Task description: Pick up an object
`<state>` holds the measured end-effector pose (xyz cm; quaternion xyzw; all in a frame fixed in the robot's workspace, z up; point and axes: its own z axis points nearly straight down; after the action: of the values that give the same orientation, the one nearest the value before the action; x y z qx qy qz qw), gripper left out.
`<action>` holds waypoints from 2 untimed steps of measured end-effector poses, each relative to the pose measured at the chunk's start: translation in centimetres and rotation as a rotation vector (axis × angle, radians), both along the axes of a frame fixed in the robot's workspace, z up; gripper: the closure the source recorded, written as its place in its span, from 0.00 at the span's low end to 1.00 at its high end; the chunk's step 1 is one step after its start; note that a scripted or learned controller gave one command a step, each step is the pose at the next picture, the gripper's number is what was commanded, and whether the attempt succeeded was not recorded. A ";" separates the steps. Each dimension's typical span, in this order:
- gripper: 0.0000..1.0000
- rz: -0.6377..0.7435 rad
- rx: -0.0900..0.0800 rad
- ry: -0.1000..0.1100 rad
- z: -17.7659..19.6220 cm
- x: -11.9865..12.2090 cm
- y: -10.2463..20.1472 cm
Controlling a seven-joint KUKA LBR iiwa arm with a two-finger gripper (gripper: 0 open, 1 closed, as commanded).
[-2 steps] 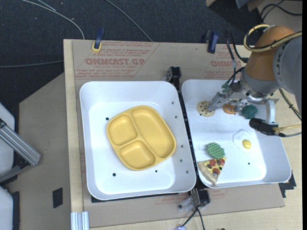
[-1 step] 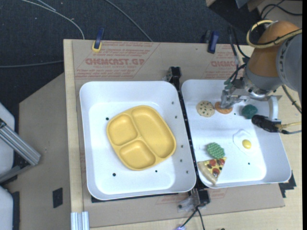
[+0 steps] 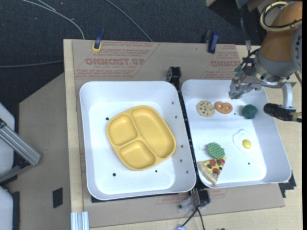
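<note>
Arm (image 3: 280,37) enters from upper right, grey body with orange band above the wrist, wrist angled down and leftward over the far edge of the right bin (image 3: 273,174). Gripper (image 3: 236,93) sits low at the bin's back area, tips pointing down near the bin floor, just beside and above-right of the pretzel (image 3: 223,108). Finger spacing: can't tell, tips too small and dark to read; nothing visibly between them.

Right bin contents: cookie (image 3: 205,109) with dark chips, touching or nearly touching the pretzel on its right; dark green lump (image 3: 249,111) further right, near the gripper but apart from it; fried egg (image 3: 243,141) mid-bin; green textured piece (image 3: 216,150) near the left wall; pizza slice (image 3: 211,169) at the front-left corner, just below the green piece.

Left bin (image 3: 91,128) holds a yellow divided tray (image 3: 140,137), three compartments, sitting tilted in the middle.

Two blue clamps (image 3: 98,39) on the board's far edge.
</note>
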<state>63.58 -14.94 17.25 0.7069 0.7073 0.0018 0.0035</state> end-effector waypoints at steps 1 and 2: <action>1.00 0.000 -0.001 -0.001 6.3 -0.3 -0.5; 1.00 0.000 0.001 0.003 7.8 -0.2 -0.5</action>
<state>63.39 -15.42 25.00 0.7069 0.7073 0.0011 0.0023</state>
